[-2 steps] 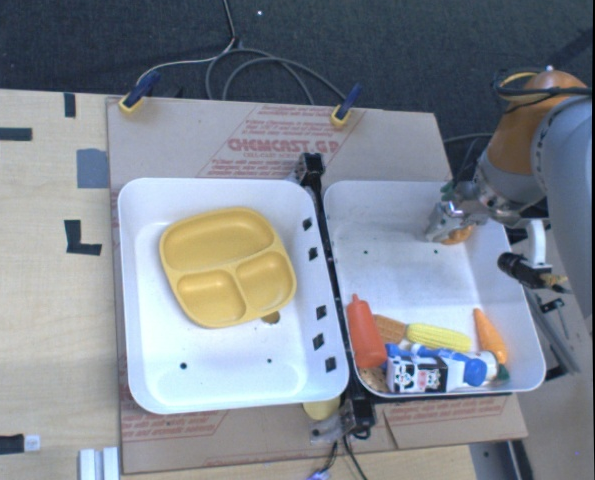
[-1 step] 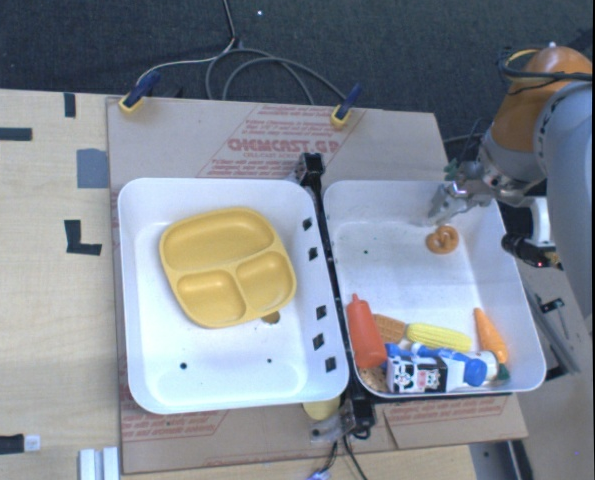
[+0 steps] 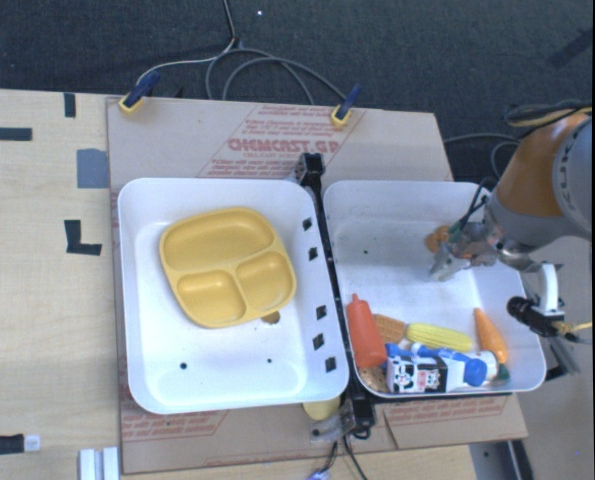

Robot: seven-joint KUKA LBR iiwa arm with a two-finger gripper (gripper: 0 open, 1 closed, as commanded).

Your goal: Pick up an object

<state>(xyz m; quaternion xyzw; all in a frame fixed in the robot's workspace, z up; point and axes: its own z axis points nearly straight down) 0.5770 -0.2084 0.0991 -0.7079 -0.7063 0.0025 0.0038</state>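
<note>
Small orange object (image 3: 439,236), right bin, just beside the pincer (image 3: 447,265)

The arm (image 3: 552,183) enters as a thick rounded body — a broad orange band above, smooth grey casing below it. Its wrist narrows to a small metal gripper (image 3: 447,258) — grey, with thin dark cables along it. A black fitting sits beneath the casing.
</note>
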